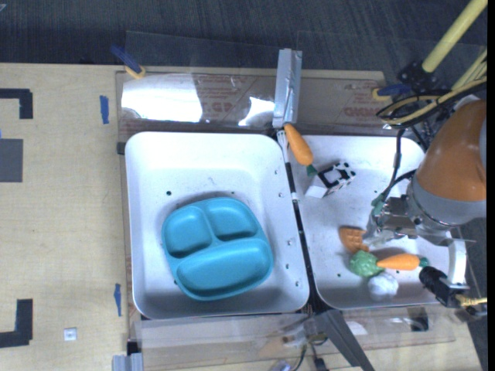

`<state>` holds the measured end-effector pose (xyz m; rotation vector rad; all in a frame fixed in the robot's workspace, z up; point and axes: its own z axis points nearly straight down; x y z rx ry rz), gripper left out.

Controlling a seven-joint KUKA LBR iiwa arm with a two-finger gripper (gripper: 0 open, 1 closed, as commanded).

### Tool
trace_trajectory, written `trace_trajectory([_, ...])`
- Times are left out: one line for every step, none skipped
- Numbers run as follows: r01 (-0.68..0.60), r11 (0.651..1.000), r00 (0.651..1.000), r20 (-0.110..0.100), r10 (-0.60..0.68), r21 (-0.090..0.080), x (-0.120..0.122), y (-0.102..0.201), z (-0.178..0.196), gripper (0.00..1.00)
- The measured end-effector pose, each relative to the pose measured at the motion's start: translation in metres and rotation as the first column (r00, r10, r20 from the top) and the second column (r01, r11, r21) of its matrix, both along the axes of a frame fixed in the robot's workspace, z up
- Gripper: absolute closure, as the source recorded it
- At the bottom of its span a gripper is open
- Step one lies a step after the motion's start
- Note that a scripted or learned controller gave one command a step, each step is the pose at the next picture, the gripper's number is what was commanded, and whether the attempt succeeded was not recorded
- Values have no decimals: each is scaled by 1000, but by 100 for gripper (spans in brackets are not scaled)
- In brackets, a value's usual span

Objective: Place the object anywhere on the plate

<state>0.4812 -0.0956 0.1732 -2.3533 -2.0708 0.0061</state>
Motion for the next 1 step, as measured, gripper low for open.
trace_trajectory([-42, 999, 999, 4, 42, -2, 88, 46, 8, 100])
